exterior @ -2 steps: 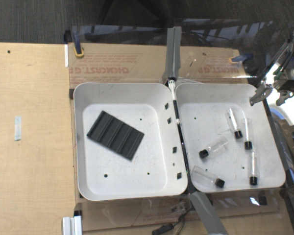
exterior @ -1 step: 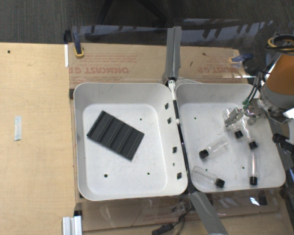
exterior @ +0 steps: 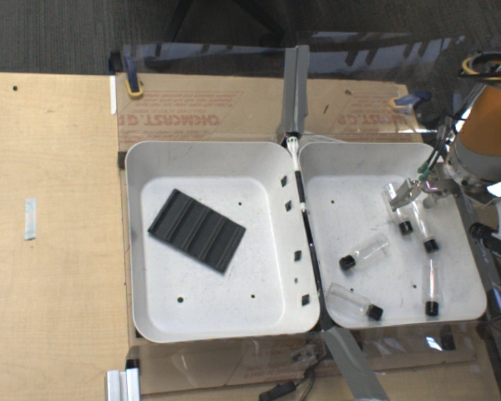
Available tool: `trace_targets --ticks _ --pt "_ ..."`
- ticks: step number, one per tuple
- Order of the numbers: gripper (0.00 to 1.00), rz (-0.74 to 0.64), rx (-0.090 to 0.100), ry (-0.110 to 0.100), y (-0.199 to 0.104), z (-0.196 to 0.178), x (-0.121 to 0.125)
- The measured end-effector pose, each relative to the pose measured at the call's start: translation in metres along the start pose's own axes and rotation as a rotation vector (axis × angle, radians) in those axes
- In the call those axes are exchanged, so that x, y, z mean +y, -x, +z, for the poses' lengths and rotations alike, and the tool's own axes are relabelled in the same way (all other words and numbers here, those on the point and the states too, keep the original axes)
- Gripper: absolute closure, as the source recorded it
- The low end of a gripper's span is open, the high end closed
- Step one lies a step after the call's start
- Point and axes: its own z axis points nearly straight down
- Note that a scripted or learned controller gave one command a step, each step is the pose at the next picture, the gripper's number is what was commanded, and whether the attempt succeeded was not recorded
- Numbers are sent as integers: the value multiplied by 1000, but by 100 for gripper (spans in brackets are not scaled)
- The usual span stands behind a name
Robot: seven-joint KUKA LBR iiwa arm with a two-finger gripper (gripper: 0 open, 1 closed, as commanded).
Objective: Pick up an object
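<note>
Over the right-hand bin (exterior: 476, 303), a grey KUKA arm (exterior: 484, 128) with an orange band reaches in from the right edge of the scene, its gripper (exterior: 411, 192) lowered toward the bin's far-right quarter, where a cluster of small clear vials (exterior: 398, 197) with black caps lies; the approach suggests the program has chosen one of these as its target, since they sit closest beneath the tool. Whether the pincer is spread, closed or gripping anything cannot be told: the metal parts and the glassy tubes blur together at that spot, and nothing can be said to be held. More vials are scattered across the same bin: one (exterior: 365, 253) lies on its side near the middle, another (exterior: 356, 301) rests by the near wall, and a slim one (exterior: 432, 284) lies along the right side with a small capped one (exterior: 430, 244) just beyond it. Their loose, tilted spread looks like things dropped rather than arranged. The left-hand bin (exterior: 142, 224) carries a single dark ribbed slab (exterior: 197, 230), lying flat at an angle, well apart from the arm. Much of the arm is cut off at the right edge, and the transparent vial bodies are hard to trace against the white floor; their exact count near the gripper is uncertain
</note>
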Motion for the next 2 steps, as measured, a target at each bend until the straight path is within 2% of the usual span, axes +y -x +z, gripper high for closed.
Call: trace_targets --ticks 1,2 --pt "100 -7 -5 -8 -52 -70 14" --pt "0 -7 -5 -9 -52 -70 14"
